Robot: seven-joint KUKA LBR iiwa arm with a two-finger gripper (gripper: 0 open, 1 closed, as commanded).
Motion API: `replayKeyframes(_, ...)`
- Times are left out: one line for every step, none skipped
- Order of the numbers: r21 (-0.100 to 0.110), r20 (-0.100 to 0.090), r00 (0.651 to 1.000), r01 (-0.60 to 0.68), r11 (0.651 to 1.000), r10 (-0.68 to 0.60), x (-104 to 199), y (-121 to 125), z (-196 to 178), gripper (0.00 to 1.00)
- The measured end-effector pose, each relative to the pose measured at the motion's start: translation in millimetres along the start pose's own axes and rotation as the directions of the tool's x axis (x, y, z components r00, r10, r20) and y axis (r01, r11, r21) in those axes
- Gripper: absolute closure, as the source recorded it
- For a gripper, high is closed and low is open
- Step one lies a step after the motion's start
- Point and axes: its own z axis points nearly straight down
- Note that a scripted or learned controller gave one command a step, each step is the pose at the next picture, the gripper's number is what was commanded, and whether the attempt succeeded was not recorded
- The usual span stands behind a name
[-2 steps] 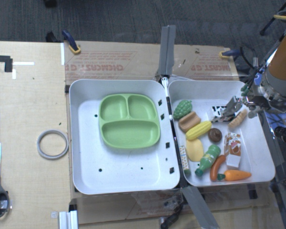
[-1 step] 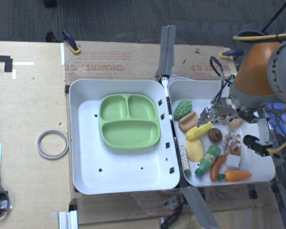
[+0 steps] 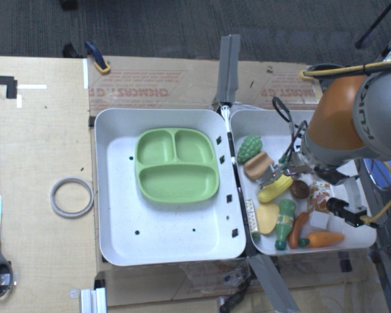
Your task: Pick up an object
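Approach step: your claw (image 3: 278, 170) hangs low in the right bin (image 3: 371, 243), tips just above the banana (image 3: 275, 188) beside the bread (image 3: 257, 165); its opening cannot be told. Next, descend squarely and close.

1 fixed camera looks down from above the bench (image 3: 39, 142) at a slant, far enough off to take in both white bins whole. The left bin (image 3: 111, 188) sits near the middle of the frame, the right bin (image 3: 260, 119) toward the right side. A strip of dark floor (image 3: 182, 12) runs along the top. The arm (image 3: 352, 119) enters from the right, partly covering the right bin.
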Motion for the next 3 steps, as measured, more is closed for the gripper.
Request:
replayKeyframes(0.004, -0.002, 0.987, 0.162, 0.987, -0.162, -48.3, 10.5, 2.7, 0.00)
replayKeyframes(0.002, -0.001, 0.987, 0.159, 0.987, -0.159, -48.9, 10.9, -6.8, 1.00)
replayKeyframes(0.006, -0.002, 0.986, 0.165, 0.986, -0.165, 39.7, 36.2, -127.1, 1.00)
